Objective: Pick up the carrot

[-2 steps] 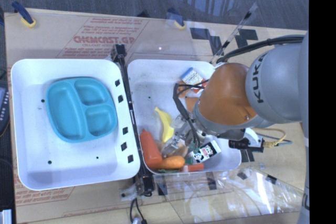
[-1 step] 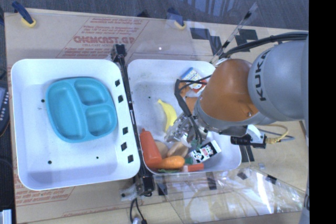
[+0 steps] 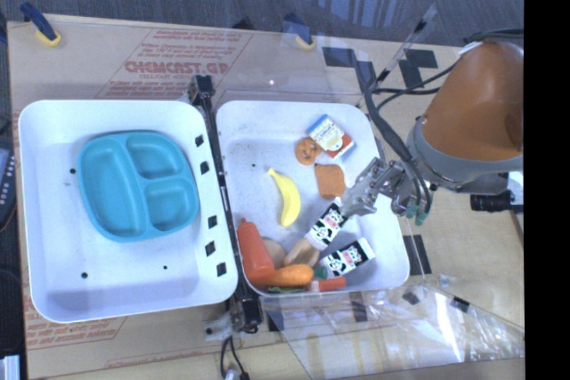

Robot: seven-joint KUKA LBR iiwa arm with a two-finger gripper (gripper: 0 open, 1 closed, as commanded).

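Observation:
The carrot [image 3: 289, 276] is orange with a green end and lies along the front wall of the right bin [image 3: 258, 125], among other toy foods. The gripper [image 3: 358, 198] hangs over the right part of that bin, up and to the right of the carrot and well apart from it. Its tip is just above a black-and-white milk carton [image 3: 328, 225]. Nothing shows in its grasp.
Around the carrot lie a red-orange wedge [image 3: 255, 250], a second milk carton [image 3: 346, 259] and a small red piece [image 3: 333, 284]. Further back are a banana [image 3: 287, 197], toast [image 3: 329, 181], a cookie [image 3: 307, 151] and a small box [image 3: 329, 136]. A blue divided plate [image 3: 138, 184] sits in the left bin.

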